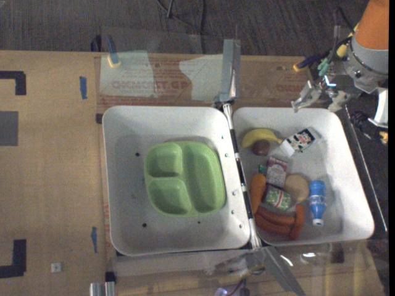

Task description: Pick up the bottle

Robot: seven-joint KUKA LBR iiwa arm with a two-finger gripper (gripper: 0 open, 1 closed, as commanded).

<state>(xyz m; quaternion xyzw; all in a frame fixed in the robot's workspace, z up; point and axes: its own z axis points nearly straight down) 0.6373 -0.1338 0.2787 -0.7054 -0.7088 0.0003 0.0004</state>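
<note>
Hovering over the far rim of the right bin (355,184), my gripper (320,98) hangs with its two fingers parted and nothing between them, the grey arm (370,57) with its orange band rising behind it toward the upper right corner. The bottle (316,202), clear with a blue cap and blue label, lies inside that right bin near its right wall, well apart from the gripper and toward the bin's near side. Just left of the bottle I see a pale round potato (297,187), and beside that a small green-labelled packet (277,197), a carrot (257,190) and sausages (279,223) along the near edge. A banana (258,135) and a small milk carton (299,141) sit nearer the bin's far side. Left of the right bin, the left bin (120,165) holds a green divided plate (184,177).
</note>
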